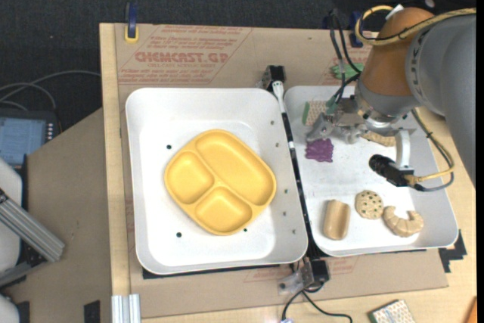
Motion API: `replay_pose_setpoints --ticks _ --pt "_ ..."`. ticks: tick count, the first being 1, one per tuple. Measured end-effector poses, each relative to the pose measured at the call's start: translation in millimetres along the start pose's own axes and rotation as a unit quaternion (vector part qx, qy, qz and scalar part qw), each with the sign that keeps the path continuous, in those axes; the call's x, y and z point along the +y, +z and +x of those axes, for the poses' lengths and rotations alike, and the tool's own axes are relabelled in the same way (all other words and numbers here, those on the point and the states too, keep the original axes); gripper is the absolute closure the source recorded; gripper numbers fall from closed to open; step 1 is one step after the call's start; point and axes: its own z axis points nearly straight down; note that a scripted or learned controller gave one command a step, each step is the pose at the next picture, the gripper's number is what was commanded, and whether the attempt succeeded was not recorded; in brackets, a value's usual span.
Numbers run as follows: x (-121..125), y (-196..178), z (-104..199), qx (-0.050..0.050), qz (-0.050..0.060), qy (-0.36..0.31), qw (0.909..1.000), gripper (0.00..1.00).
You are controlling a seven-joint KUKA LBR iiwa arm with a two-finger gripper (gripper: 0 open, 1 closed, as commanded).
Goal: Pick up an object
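Tray (219, 181), yellow, sits untouched in the left bin (144, 163); right bin (439, 231) holds a purple piece (319, 150) just under the gripper (330, 126), with bread roll (336, 218), cookie (369, 203) and croissant (403, 221) nearer the front. Can't tell the claw's state, wrist hides it. Risk: the purple piece is small and flat, so it may slip or get pushed aside.
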Motion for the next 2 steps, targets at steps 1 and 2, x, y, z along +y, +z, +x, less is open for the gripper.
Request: replay_pose_setpoints --ticks 1,2 --pt "-45 0 7 0.000 -0.001 0.000 1.0000 0.00" --pt "-42 -11 7 0.000 -0.004 0.000 1.0000 1.00"
